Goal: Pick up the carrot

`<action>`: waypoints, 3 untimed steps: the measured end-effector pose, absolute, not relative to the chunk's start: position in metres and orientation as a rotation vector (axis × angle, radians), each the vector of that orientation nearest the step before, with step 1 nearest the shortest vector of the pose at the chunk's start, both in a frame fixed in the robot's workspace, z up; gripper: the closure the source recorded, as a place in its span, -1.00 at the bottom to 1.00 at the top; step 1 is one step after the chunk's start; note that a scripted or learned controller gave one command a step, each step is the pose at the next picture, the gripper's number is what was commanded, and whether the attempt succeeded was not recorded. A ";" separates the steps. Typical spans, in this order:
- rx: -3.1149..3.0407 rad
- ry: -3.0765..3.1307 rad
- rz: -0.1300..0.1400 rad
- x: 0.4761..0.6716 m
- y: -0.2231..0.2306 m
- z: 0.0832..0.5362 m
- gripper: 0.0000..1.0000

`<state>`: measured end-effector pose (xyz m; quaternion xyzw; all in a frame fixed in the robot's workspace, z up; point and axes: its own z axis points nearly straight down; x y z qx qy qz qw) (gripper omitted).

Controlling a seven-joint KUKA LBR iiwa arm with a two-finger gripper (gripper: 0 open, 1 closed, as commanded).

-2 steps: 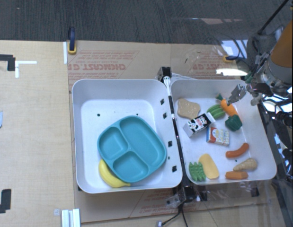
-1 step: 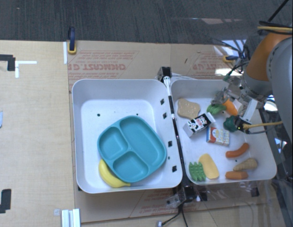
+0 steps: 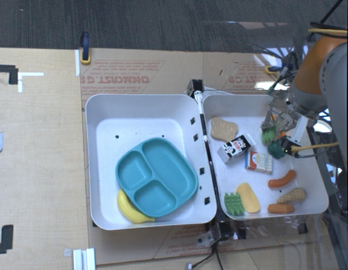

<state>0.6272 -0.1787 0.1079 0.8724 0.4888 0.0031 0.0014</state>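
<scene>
You see carrot point(image 3: 281, 208): small, orange, lying flat near right bin's front edge, well below gripper point(image 3: 275, 129), beside brownish potato-like piece.

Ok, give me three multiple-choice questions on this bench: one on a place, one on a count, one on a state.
1. The gripper is above: A the left bin, B the right bin, C the bare bench.
2. The blue plate has: A two compartments, B three, C five.
3. The banana lies: A fully in view, B partly under the plate, C on the bare bench.
Answers: B, it hangs over the right bin's far side; B, three hollows show; B, the plate's edge covers part of it.
</scene>
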 end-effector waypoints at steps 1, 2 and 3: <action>2.894 1.236 -0.009 0.602 -0.120 0.147 1.00; 2.937 1.128 -0.008 0.575 -0.020 0.191 1.00; 2.575 1.795 -0.004 0.586 -0.044 0.265 1.00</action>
